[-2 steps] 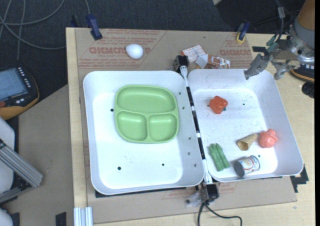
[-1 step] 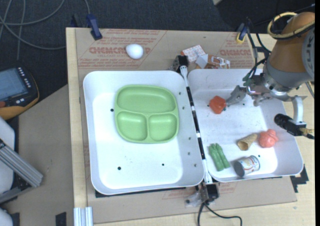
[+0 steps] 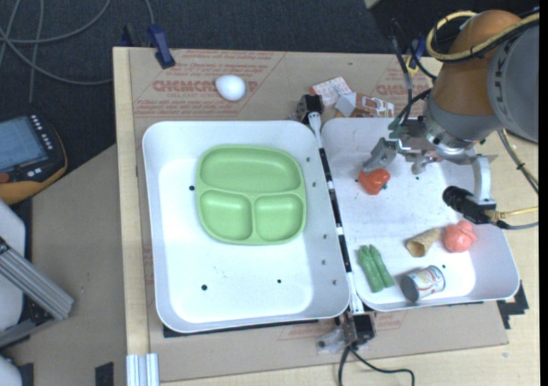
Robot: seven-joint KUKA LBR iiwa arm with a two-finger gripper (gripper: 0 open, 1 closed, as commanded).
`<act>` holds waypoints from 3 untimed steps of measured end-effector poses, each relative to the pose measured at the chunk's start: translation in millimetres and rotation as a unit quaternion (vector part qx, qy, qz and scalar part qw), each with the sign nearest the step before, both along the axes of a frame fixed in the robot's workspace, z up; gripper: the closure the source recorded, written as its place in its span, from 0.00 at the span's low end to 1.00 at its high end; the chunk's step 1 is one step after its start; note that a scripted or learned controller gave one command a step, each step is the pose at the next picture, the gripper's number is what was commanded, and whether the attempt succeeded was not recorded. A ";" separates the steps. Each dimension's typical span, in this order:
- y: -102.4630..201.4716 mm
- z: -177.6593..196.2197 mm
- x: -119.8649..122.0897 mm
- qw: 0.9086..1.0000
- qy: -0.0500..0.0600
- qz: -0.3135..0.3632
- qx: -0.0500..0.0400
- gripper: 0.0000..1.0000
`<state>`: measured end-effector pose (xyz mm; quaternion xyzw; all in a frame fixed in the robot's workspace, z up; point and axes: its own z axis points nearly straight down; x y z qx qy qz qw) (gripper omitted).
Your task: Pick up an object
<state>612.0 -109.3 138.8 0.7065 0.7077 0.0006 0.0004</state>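
Right bin, front: small silver can [image 3: 425, 282] on its side, green bean pods [image 3: 374, 267], ice-cream cone toy [image 3: 448, 239]. Further back, red tomato-like toy [image 3: 373, 180] is the likely target; gripper [image 3: 402, 153] just above-right, fingers spread, holding nothing, probably lining up.

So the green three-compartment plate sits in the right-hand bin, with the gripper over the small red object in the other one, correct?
Not quite. The camera view shows the green three-compartment plate in the left bin; the gripper is over the small red object in the right bin.

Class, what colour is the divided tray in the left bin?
Light green, seen in the camera view.
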 end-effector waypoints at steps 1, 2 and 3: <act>5.2 -47.8 16.5 1.000 0.002 -0.001 0.000 0.00; 15.9 -54.3 23.4 1.000 0.000 0.000 0.000 0.00; 16.2 -53.9 18.1 1.000 0.002 -0.001 0.000 0.00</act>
